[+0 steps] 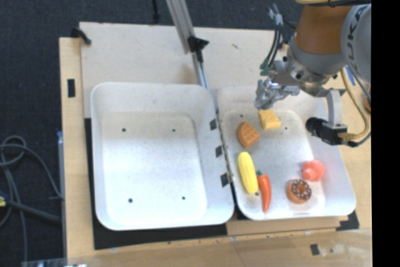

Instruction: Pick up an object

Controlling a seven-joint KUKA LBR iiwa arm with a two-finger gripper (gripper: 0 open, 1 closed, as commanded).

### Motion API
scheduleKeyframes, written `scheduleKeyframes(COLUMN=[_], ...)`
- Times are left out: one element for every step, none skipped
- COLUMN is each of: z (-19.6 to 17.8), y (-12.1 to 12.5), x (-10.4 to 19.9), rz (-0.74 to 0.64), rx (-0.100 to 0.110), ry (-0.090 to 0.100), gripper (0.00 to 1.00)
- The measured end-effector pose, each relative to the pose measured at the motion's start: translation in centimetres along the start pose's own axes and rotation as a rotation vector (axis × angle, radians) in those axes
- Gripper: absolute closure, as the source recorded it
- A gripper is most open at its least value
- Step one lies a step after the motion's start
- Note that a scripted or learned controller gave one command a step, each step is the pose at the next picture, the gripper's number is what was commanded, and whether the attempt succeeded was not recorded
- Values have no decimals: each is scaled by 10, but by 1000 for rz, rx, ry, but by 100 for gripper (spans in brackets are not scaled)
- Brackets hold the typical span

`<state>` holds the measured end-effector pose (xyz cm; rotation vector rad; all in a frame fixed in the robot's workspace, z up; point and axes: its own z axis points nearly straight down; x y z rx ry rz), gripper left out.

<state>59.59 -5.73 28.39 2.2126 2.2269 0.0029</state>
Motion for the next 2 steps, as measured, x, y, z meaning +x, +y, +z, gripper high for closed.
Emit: scheduleKeyframes(z=[20, 22], y=[21, 52], x=[50, 91], rz=[0, 1], rx=[0, 0], ry=[0, 0], gripper=[100, 100])
